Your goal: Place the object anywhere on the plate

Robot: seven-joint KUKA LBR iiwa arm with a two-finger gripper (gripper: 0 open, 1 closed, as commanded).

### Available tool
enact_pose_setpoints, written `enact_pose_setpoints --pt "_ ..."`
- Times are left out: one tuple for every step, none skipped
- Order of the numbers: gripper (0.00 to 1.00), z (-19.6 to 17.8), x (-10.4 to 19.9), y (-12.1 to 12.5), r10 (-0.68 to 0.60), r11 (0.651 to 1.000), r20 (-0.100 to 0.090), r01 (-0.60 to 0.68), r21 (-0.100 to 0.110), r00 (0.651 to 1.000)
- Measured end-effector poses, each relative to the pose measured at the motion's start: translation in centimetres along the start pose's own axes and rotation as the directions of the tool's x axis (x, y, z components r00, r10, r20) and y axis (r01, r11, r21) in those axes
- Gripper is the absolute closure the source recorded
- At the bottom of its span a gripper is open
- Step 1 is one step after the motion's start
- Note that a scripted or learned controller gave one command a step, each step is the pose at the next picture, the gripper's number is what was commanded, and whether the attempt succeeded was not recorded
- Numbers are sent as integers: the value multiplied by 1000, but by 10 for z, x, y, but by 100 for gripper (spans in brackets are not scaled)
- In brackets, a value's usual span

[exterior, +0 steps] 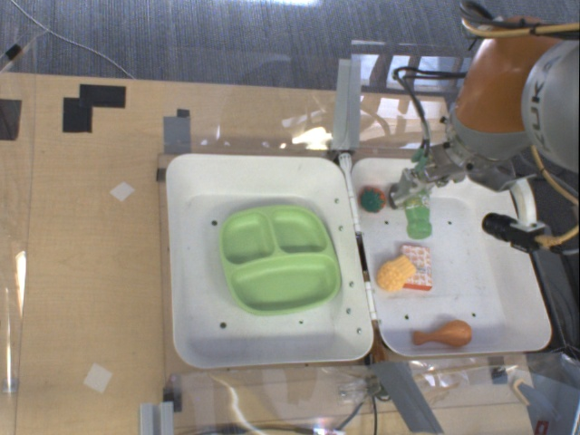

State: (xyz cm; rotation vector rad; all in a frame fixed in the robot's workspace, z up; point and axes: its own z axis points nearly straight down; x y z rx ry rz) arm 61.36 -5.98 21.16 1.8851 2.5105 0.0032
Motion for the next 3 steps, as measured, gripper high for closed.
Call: enact_pose_setpoints --pt "100 29 84 5 2 1000 0 -2 3 1000" --pt "100 28 144 22 -12 1000 -1 12 2 1000" --pt "0 28 144 22 -12 1000 0 12 1 1000"
